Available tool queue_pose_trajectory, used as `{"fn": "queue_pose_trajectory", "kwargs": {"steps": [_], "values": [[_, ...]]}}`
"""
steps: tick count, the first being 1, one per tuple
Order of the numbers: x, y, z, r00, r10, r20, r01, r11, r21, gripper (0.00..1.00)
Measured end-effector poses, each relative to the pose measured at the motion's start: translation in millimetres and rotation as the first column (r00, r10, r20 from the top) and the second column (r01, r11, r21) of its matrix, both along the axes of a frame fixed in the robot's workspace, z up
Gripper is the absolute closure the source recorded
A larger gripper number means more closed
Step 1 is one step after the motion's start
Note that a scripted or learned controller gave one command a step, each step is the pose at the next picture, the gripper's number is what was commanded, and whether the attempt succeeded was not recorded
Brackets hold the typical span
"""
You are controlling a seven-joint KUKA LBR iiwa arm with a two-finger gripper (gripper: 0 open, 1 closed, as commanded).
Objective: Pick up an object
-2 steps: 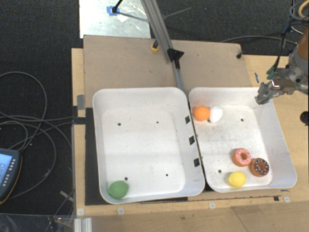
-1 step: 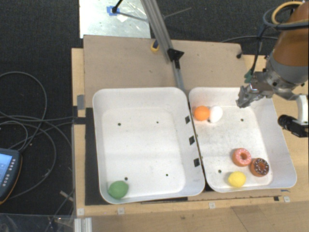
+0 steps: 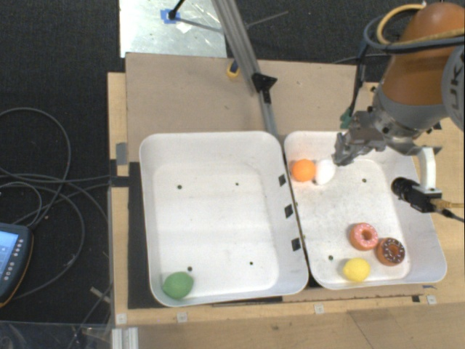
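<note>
While the gripper [image 3: 341, 155] is hanging low over the far end of the right bin [image 3: 425, 267], it is sitting just beside a white egg-shaped ball [image 3: 324, 172], likely its target. How wide it is standing cannot be told, and nothing is showing in its grasp. Touching an orange ball [image 3: 303, 170], the white one is looking nearly round, so no long axis is reading clearly.

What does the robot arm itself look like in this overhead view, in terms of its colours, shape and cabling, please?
The arm is bulky and rounded: a large glossy orange section sits above a grey housing. A yellowish hose and dark cables loop beside the orange part. Below the grey housing hangs a dark metal gripper, compact and angular, with thin wires running down to it. A white bracket with a black cylindrical piece sticks out beside it.
</note>
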State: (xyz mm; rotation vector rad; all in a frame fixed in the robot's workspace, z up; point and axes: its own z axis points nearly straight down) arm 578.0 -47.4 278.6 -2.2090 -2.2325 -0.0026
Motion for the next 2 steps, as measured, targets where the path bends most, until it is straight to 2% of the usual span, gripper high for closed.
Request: {"fn": "queue_pose_trajectory", "kwargs": {"steps": [1,2], "values": [[-3,42,-12,1.000,-0.001,0.000,0.001,1.000,0.000,1.00],[-4,104,-17,1.000,0.001,0.000,-0.001,1.000,0.001,1.00]]}}
